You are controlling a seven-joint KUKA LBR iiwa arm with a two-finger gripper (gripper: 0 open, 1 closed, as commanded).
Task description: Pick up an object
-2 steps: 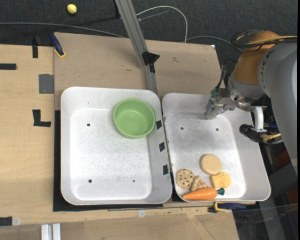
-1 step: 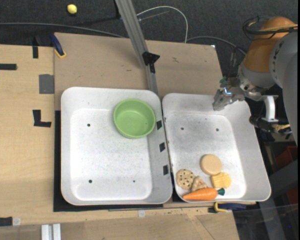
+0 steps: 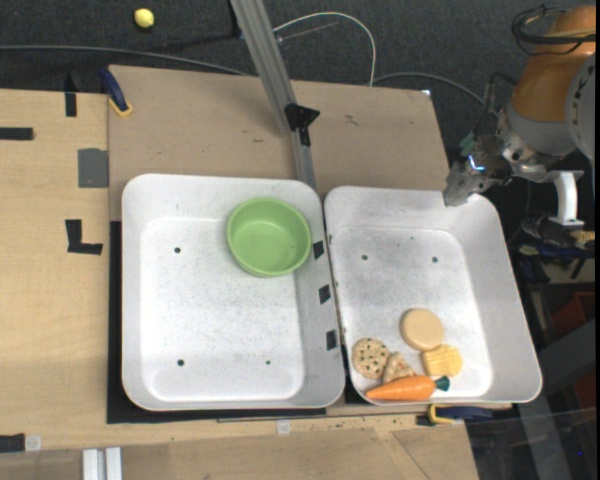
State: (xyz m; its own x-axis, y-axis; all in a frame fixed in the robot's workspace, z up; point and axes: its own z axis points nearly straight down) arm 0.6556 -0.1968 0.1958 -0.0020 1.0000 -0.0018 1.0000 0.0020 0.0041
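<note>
Carrot [image 3: 405, 389], cookie [image 3: 369, 355], the round tan piece [image 3: 421, 328] and a yellow piece [image 3: 443, 359] huddle in the near corner of the right bin [image 3: 480, 268]; a green bowl [image 3: 269, 236] sits alone at the far side of the left bin [image 3: 180, 298]. My gripper [image 3: 463, 184] hangs above the right bin's far right corner, well apart from all of them, and I cannot tell how it is set. I judge the approach is not yet begun. Next I must travel toward the near side and descend. The cluster crowds the near wall, leaving little room there; the bin's middle is open.
</note>
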